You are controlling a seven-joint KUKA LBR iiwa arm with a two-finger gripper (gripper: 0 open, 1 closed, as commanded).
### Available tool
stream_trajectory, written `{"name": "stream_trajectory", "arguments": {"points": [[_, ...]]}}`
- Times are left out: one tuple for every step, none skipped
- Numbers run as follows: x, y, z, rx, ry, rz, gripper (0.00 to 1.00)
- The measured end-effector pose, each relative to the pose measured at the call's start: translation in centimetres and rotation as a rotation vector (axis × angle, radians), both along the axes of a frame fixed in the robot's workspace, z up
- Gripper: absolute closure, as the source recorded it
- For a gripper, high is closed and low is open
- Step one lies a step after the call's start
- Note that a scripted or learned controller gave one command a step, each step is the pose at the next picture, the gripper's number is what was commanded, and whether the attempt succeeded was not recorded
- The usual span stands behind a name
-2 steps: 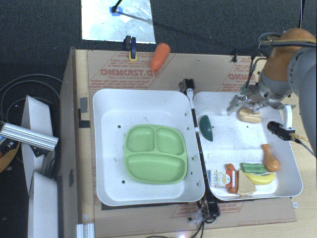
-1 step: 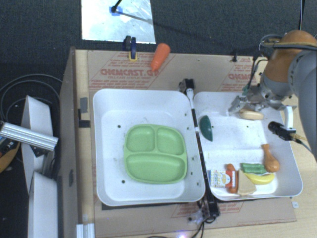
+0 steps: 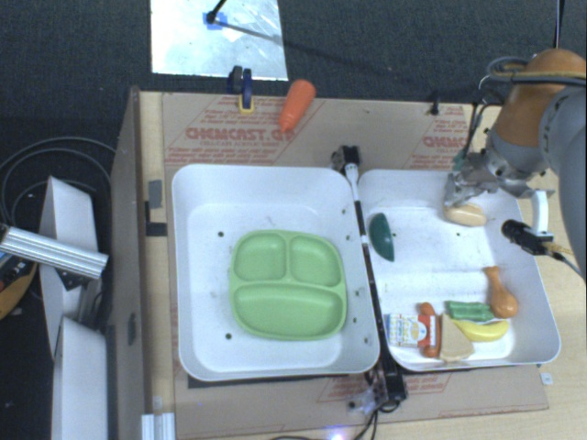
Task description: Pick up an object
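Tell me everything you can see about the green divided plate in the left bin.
The plate is pale green, looks like matte plastic, and is a rounded rectangle with three compartments: two small ones at the far side, one wide one nearer the camera, split by raised ridges. It lies flat and upright, about centred on the floor of the left bin, slightly turned. Nothing lies in it; it touches only the bin floor.

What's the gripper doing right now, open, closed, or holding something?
Gripper: cannot be told; it sits low over the beige item in the right bin.
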State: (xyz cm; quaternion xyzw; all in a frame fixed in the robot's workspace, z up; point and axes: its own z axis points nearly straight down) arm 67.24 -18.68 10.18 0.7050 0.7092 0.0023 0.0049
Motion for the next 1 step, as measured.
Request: {"name": "stream_trajectory", "arguments": {"points": [[-0.22,6.85,9.56,0.004,0.003,0.003,1.0]]}}
